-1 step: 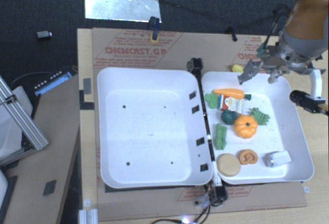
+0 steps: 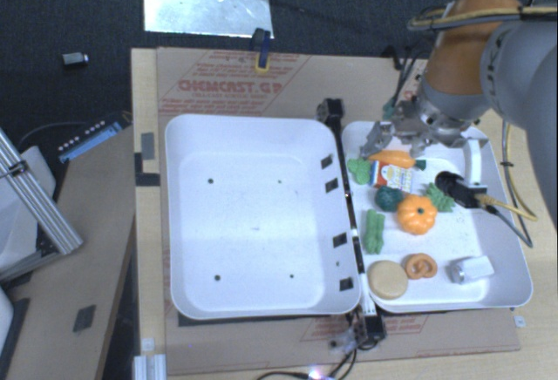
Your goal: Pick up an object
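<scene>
I take the round orange toy pumpkin with its small green stalk point(image 2: 417, 214) as my landmark; it sits near the middle of the right-hand shallow white plastic bin point(image 2: 508, 275). Up and to the left of the pumpkin, close to the bin's far end, I see the orange toy carrot with a green tip point(image 2: 392, 159) lying roughly crosswise, and the grey metal two-finger gripper point(image 2: 399, 141) hangs right over it. From this slant I cannot tell how the gripper is set, nor whether it touches the carrot. Just left of the pumpkin lies a dark teal rounded lump point(image 2: 388, 198), with a small white and orange printed box point(image 2: 394, 178) directly above that. Further left of the pumpkin, by the bin's inner wall, rests a long green pod-shaped toy point(image 2: 374, 230). Below the pumpkin I see a small brown pretzel-like ring point(image 2: 420, 266), a flat tan round biscuit shape point(image 2: 387, 279) to the ring's left, and a pale grey blocky piece point(image 2: 469, 268) to its right. Well left of the pumpkin lies the larger left-hand white bin point(image 2: 200, 130).
</scene>
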